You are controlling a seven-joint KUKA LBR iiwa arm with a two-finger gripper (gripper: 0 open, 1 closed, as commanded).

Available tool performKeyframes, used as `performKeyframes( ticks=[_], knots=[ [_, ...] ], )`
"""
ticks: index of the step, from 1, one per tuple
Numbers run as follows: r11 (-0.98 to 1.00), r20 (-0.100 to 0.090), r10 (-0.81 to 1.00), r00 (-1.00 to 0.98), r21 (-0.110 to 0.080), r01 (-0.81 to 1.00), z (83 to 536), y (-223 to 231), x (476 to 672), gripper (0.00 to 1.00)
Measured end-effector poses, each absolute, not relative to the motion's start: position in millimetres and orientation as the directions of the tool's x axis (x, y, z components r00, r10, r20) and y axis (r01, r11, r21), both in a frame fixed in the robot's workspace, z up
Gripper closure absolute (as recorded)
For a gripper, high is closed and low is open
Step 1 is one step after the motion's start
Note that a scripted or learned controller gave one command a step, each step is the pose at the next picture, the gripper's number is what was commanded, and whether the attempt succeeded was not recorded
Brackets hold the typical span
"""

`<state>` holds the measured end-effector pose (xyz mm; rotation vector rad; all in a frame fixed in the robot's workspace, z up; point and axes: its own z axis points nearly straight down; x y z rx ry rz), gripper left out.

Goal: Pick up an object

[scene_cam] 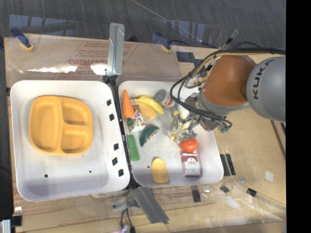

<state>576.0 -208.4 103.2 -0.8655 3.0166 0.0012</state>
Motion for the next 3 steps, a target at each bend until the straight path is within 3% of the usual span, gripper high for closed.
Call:
performKeyframes(
  ticks=[1,2,3],
  knots=[
    [0.848,-0.003,-0.53,-0.848,0.0,-0.53,102.9,-208.4,575.8,0.0],
    [0.846,-0.007,-0.533,-0.846,-0.003,-0.533,114.0,-207.6,577.5,1.0],
    [0.899,-0.011,-0.439,-0.899,-0.004,-0.439,221.0,-94.5,638.4,1.0]
  ],
)
